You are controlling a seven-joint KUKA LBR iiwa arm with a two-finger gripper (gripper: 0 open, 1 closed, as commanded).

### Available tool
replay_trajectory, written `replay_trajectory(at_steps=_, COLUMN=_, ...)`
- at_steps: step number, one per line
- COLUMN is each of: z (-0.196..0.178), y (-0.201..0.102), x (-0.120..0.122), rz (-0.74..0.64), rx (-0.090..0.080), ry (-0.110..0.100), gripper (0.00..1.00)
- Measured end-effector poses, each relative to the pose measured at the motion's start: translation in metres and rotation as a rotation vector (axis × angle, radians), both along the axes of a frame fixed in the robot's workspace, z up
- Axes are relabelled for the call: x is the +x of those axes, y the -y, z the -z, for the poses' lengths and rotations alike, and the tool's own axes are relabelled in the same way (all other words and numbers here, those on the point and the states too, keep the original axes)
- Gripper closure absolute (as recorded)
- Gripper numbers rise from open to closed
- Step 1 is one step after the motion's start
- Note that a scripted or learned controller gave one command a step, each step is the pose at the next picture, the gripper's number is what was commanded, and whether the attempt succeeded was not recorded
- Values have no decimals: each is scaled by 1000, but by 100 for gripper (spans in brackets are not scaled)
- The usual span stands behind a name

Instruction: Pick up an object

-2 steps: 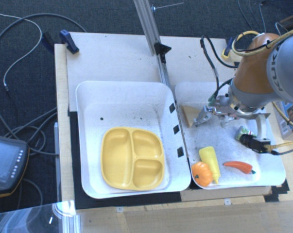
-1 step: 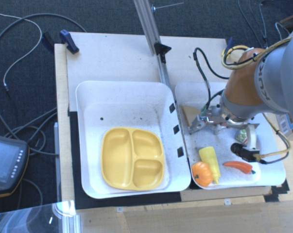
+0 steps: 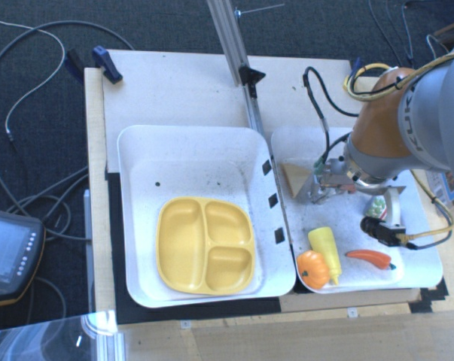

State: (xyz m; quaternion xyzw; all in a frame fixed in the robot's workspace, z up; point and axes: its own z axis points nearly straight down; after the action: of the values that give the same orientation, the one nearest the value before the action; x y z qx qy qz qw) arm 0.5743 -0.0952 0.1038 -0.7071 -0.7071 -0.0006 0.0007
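The grey arm with its orange band (image 3: 385, 126) comes in from three o'clock and bends down over the right-hand shallow white bin (image 3: 430, 265). At its tip the metal two-finger gripper (image 3: 319, 192) hangs low over the upper left part of that bin; whether its tips are spread or pressed together I cannot tell, since they blur into the bin floor, and nothing can be made out between them.

The left-hand shallow white bin (image 3: 189, 153) holds a yellow plastic divided plate with three compartments (image 3: 205, 244), lying flat toward its six o'clock edge.

In the right bin, a tan wedge-shaped piece (image 3: 294, 179), possibly card or wood, lies at nine o'clock from the gripper, just beside it. Toward six o'clock from the gripper a yellow squeeze-bottle-shaped toy (image 3: 326, 250) lies on its side, touching a round orange toy fruit with a green stalk (image 3: 312, 268) at the bin's lower left corner. At three o'clock from the fruit, near it, lies a slim red chilli pepper with a green stem (image 3: 370, 258). A small green and white object (image 3: 379, 206) sits at four o'clock from the gripper, partly hidden by the wrist hardware.
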Motion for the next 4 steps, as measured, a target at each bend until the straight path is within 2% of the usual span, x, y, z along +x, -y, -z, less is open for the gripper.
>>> replay_trajectory(at_steps=1, z=-45, y=2, x=6, rz=-1, rx=-3, ry=6, gripper=100)
replay_trajectory(at_steps=2, z=-94, y=9, x=2, rz=0, rx=-3, ry=7, gripper=100)
replay_trajectory(at_steps=3, z=-113, y=9, x=3, rz=-1, rx=-2, ry=4, gripper=100)
replay_trajectory(at_steps=4, z=-117, y=-47, x=2, rz=-7, rx=2, ry=-1, gripper=100)
